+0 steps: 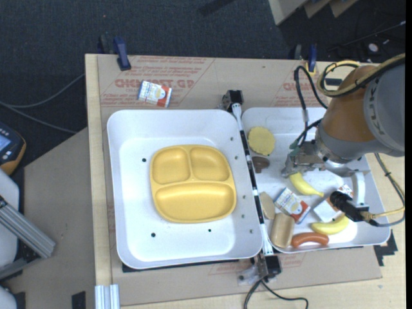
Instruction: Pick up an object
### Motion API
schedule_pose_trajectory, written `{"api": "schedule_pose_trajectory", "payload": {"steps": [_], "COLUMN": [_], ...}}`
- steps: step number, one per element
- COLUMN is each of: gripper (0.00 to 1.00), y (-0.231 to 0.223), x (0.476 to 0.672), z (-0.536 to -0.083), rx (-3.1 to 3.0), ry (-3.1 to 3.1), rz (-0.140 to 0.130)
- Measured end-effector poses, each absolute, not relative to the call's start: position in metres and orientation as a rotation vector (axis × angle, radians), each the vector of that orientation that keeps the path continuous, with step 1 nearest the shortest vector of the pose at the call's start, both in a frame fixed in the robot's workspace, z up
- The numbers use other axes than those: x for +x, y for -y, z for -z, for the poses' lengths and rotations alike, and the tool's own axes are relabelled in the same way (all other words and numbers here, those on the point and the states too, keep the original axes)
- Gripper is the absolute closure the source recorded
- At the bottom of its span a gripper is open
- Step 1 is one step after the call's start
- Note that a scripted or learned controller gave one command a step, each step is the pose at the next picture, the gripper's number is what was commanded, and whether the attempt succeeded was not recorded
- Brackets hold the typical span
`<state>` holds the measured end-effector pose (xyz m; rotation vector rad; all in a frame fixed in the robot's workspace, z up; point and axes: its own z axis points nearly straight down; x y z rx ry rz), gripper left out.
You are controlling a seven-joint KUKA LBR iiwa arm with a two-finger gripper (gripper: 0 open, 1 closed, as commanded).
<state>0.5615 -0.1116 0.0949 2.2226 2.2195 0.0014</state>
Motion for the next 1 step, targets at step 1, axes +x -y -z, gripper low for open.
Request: {"api": "schedule_pose_trajectory", "payload": {"steps": [1], "gripper": [1.00], "y": [0.0487], "x": [0.5855], "z": [-0.1909], "rx": [2.206], "ry": [-2.225], "rz": [-0.016]}}
